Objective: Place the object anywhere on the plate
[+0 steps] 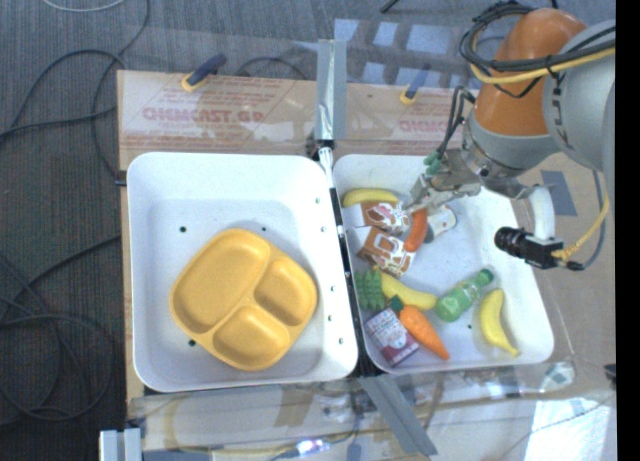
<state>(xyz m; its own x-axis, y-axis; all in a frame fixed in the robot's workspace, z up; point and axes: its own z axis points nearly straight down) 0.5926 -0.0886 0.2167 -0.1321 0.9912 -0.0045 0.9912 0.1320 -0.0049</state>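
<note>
The yellow plate [245,297], with three compartments, lies in the left bin [160,189] and has nothing on it. My gripper [432,195] hangs low over the back of the right bin [535,334], among the toy foods. Just below it lie a small orange carrot [417,231] and a white piece [441,219]; whether it touches either is hidden. A brown snack packet [385,216] and a yellow banana [368,196] lie to its left.
The right bin also holds an orange carton [388,249], a green bottle [465,296], a second banana [495,324], a bigger carrot [424,332], a red packet [388,337] and a green piece [370,287]. The bins' rims meet in a ridge [340,269].
</note>
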